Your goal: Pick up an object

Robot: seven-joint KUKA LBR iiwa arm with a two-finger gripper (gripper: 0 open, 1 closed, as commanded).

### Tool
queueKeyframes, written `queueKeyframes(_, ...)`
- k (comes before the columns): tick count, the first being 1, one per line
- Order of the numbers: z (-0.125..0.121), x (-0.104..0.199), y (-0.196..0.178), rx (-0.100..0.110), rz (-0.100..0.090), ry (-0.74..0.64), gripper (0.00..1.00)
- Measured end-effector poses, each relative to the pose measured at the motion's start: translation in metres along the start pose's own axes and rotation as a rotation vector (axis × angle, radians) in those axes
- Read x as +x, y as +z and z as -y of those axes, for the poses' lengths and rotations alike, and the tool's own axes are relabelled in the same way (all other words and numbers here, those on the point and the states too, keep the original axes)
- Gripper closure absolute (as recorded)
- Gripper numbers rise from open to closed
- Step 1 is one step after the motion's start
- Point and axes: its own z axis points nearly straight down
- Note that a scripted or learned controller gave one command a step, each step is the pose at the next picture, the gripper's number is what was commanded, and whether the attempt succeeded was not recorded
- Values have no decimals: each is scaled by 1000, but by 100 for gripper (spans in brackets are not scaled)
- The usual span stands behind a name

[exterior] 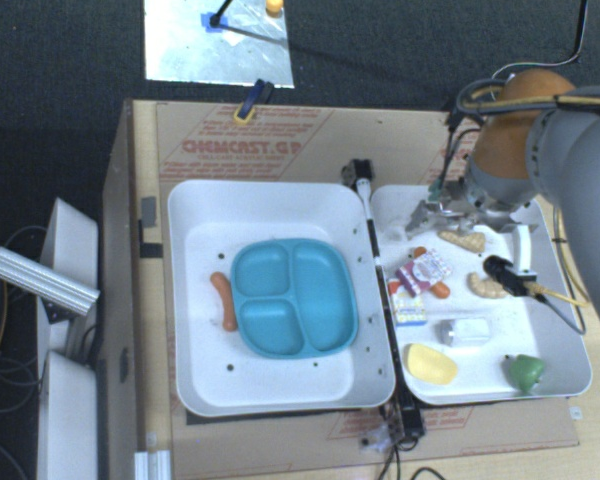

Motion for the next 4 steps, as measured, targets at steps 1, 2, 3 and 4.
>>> queueKeyframes(1, -17, 4, -5, 12, -2, 0, 0)
queueKeyframes(2, -12, 3, 0, 13, -2, 2, 0)
queueKeyframes(3, 30, 24, 6, 16, -3, 2, 0)
queueKeyframes(4, -15, 29, 6, 14, -3, 1, 0)
